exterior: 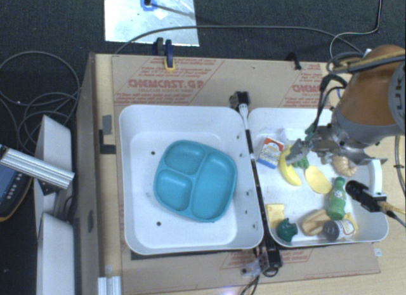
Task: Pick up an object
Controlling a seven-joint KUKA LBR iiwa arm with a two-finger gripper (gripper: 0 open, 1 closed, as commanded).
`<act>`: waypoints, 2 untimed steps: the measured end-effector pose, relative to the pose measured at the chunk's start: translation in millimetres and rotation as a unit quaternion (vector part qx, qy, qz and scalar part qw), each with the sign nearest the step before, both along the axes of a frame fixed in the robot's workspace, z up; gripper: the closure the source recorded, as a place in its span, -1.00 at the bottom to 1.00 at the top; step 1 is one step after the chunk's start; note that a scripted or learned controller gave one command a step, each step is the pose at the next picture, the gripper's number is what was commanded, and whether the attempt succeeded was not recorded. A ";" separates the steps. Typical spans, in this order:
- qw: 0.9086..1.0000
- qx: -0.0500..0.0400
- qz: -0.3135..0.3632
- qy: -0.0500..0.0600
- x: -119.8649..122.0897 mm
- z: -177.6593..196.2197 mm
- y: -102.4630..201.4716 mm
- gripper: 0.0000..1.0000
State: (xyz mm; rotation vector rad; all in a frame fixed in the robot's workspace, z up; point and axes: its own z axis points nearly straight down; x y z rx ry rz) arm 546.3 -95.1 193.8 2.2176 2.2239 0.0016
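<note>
Nearest me, by the right bin's front edge, toys crowd; I'd lower onto the banana squarely, though whether the gripper's fingers are apart I cannot tell.

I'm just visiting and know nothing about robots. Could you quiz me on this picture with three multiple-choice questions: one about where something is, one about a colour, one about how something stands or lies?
1. Where does the divided plate lie?
A. In the left bin
B. In the right bin
C. On the floor

2. What colour is that plate?
A. Red
B. Light blue
C. Black

3. How does the green bottle in the right bin lie?
A. Hanging in the air
B. Standing on the plate
C. Down among the other items

Answers:
1. A: it sits in the middle of the left bin.
2. B: all its compartments are light blue.
3. C: it rests on the bin floor near the banana, below the gripper.
</note>
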 end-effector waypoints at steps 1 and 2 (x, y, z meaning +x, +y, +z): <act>1.000 0.000 -0.001 0.001 21.0 -92.2 -20.0 -1.00; 1.000 0.000 0.000 -0.001 22.3 -81.0 -20.1 1.00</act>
